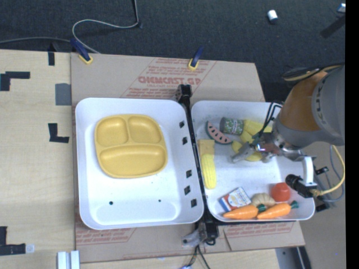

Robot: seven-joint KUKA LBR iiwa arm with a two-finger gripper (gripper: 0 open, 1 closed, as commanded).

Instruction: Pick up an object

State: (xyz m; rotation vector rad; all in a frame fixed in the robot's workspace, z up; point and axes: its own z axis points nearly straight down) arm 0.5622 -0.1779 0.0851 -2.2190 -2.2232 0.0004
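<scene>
1. Camera view shows a yellow piece in the right bin, just beside and under my pincer.
2. My pincer points left; how far it is open, I cannot tell.
3. Watermelon slice lies further left.

Dark carpet floor lies behind a pale wooden bench covered with cardboard.

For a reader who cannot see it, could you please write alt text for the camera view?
A grey arm with an orange band reaches from the right, its gripper low over yellow toy food in the right bin, which also holds corn, carrots and a tomato. The left bin holds a yellow divided plate.
</scene>
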